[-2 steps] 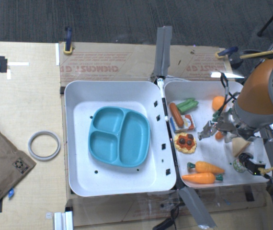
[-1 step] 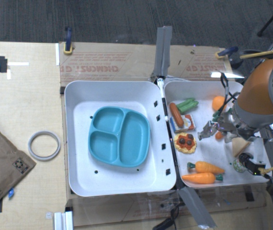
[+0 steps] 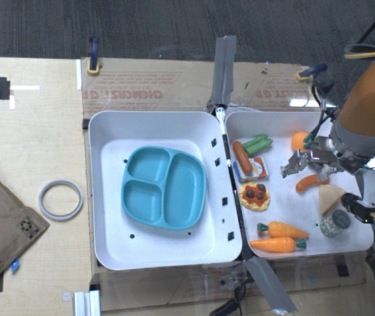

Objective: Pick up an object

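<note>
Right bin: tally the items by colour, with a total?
Orange: 4, two carrots, a round fruit, a piece by the gripper
Green: 2, pods, can
Red: 1, hot dog
Tan: 1, wedge
Yellow-red: 1, tart
Total: 9

A divided plate (image 3: 164, 188) lies in the left bin (image 3: 102, 196); toy foods fill the right bin (image 3: 276, 120); a tape ring (image 3: 60, 199) lies left.
</note>
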Robot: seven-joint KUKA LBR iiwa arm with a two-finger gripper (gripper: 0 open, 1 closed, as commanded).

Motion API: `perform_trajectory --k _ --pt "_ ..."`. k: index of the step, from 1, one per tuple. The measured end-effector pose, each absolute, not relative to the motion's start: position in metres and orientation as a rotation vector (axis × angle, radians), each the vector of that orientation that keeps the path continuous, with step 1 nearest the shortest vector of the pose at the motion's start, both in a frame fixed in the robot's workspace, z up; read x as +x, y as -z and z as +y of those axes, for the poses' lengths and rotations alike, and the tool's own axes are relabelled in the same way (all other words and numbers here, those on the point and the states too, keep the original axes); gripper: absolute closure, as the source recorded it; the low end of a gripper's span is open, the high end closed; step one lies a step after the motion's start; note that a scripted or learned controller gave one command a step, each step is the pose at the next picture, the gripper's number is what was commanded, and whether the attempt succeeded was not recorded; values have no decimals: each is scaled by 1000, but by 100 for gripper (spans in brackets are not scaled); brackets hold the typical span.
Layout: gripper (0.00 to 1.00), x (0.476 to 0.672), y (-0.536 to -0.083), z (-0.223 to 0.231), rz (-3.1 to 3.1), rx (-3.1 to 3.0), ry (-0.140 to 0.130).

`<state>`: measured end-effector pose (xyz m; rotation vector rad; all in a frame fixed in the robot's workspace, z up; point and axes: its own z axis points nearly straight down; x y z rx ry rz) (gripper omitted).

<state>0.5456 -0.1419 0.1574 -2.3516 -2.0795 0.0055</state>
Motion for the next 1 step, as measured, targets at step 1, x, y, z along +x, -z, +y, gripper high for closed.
perform_trajectory --k 1 --pt "0 627 -91 -200 -2031 -2396 -4"
